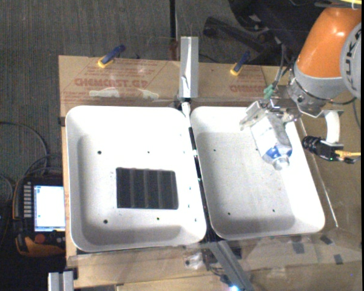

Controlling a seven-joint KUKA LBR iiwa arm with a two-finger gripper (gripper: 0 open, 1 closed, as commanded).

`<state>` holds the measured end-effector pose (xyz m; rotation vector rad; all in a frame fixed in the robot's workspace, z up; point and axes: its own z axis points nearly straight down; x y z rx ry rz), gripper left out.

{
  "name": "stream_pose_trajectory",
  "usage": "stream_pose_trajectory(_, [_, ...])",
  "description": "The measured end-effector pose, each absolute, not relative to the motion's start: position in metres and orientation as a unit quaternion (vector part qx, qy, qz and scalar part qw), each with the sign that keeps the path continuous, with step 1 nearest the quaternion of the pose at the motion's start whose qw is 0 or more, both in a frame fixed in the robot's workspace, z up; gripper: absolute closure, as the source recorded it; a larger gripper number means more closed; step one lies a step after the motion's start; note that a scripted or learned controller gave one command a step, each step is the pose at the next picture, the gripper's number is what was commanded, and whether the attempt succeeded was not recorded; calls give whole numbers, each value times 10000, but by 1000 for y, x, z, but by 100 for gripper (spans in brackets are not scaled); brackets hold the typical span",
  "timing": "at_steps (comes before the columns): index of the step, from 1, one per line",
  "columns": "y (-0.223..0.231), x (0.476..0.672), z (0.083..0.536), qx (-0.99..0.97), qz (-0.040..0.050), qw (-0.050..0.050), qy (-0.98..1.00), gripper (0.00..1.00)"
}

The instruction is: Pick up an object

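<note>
While it hangs upper right — 
Left bin [85, 162]: dark ridged tray [147, 188]
Right bin [303, 217]: plastic bottle [273, 141], blue cap down
Gripper [268, 115]: fingers clamp the bottle

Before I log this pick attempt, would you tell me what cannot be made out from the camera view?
- Gripper: whether it grips the plastic bottle; the wrist and the clear bottle overlap there.
- Bottle: label too blurred to read.
- Dark ribbed object in the left bin: too little detail to identify.
- Arm: cut off by the right edge.
</note>
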<state>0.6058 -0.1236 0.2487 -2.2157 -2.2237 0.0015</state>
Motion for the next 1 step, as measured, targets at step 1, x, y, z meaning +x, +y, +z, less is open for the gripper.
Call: stream_pose_trajectory(1, [-169, 639, 246, -6612, 15, -11, -7502, 0])
